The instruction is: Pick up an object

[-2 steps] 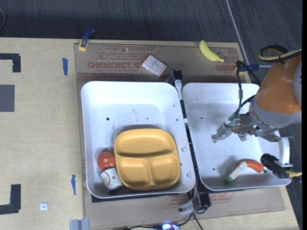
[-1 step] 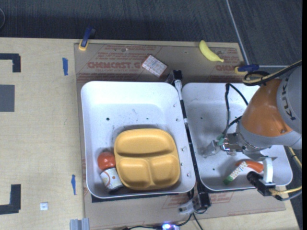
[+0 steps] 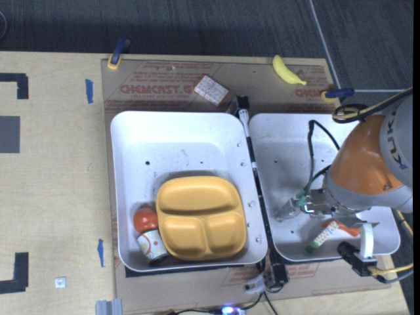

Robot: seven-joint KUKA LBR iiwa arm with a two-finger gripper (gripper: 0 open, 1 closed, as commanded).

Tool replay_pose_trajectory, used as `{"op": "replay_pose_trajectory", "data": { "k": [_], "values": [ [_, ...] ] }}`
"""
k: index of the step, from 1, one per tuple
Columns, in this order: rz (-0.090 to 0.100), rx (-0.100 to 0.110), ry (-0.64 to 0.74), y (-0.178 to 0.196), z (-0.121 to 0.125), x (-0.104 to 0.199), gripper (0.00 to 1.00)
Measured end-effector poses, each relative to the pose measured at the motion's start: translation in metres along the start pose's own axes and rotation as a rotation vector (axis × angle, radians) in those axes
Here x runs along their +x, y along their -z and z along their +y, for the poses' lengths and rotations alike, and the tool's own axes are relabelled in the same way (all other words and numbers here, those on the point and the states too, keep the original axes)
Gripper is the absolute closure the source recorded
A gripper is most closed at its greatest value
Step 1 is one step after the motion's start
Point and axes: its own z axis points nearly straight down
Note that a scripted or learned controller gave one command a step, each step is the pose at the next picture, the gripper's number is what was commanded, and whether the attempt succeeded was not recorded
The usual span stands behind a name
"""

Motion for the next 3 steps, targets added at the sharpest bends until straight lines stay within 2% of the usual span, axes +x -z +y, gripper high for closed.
{"op": "replay_pose_trajectory", "data": {
  "k": [3],
  "values": [
    [-0.001,-0.001,0.0,-0.0001,-0.0001,-0.0005,0.0]
  ]
}}
